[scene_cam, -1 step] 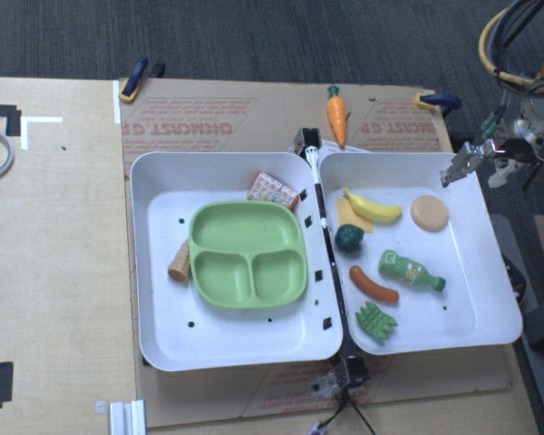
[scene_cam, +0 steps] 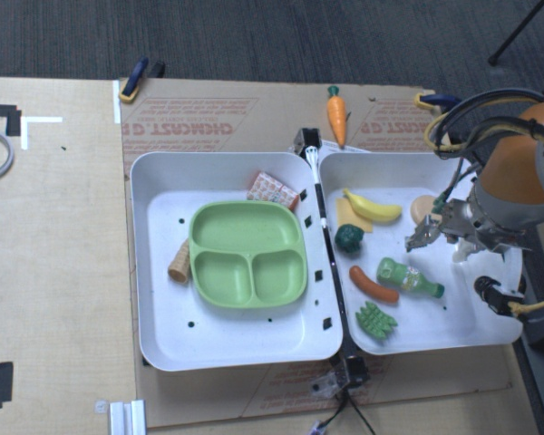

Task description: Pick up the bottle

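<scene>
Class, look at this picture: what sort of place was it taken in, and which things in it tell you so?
Most likely a robotics lab test bench, not a kitchen. A robot arm reaches over two white bins holding toy food such as a banana and a green bottle, all set on taped-down cardboard.

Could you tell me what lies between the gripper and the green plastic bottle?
In the camera view, only bare white bin floor separates the gripper from the green plastic bottle.

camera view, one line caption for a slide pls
Gripper poised above green bottle lying in the right bin, beside hot dog and banana.
</scene>
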